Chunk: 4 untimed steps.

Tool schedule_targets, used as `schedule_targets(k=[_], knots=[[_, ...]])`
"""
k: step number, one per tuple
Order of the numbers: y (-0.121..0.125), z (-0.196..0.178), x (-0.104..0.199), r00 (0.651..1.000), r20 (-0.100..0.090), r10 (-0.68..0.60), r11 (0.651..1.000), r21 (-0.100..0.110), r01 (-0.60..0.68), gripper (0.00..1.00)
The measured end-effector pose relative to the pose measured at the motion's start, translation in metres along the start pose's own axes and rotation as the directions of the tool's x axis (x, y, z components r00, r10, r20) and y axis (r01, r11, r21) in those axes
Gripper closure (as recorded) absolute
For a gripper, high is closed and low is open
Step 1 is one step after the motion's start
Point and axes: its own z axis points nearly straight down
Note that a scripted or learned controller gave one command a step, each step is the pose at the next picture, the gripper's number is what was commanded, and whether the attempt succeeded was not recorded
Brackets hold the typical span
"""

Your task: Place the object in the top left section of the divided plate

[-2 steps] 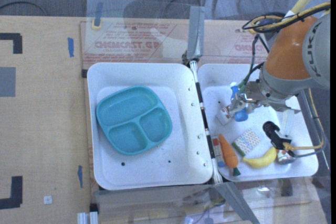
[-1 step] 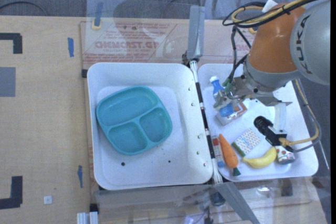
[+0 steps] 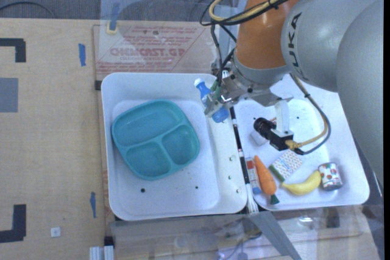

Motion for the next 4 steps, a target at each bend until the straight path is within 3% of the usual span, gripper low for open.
schedule_targets(k=[1,2,3,4], knots=[[-0.017,0.009,0.083,0.992,-0.002,-0.124,0.992,0.004,0.124,1.0],[-0.058,0.005,0.097,0.971,-0.003,-0.237,0.971,0.004,0.237,1.0],[-0.006,-0.018,0.148,0.823,0.0,-0.568,0.823,-0.002,0.568,1.0],[0.099,0.003,0.133,0.71,0.002,-0.704,0.71,-0.003,0.704,1.0]])
